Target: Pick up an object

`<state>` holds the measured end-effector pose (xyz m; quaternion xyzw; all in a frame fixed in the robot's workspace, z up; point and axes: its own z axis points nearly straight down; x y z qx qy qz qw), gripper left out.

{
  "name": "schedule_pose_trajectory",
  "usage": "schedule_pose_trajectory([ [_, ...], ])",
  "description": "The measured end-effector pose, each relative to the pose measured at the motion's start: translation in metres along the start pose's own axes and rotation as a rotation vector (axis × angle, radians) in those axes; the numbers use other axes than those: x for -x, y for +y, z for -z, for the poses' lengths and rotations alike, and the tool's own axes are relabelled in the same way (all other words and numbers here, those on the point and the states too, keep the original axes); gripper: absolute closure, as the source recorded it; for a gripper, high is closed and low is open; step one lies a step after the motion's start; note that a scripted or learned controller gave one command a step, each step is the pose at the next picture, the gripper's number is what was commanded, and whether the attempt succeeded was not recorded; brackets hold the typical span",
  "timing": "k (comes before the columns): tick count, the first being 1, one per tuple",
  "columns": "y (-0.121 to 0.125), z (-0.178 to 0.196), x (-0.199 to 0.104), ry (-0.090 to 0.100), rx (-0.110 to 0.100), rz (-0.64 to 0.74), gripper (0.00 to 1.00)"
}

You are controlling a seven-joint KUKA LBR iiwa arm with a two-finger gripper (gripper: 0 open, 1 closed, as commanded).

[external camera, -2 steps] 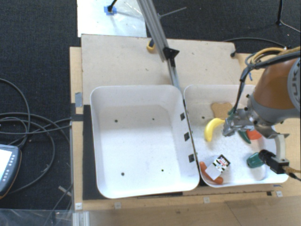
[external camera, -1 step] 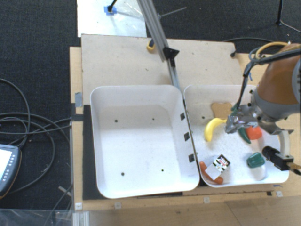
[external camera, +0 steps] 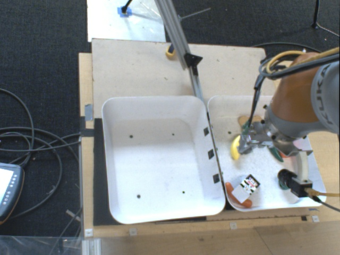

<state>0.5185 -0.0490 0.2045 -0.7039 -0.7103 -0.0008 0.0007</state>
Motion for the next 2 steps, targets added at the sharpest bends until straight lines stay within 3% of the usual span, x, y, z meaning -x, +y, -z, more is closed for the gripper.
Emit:
schedule_pose_trajectory([
  [2, -0.01, 0.013, -0.116, 0.001, 0.0, 0.003, 1.0],
])
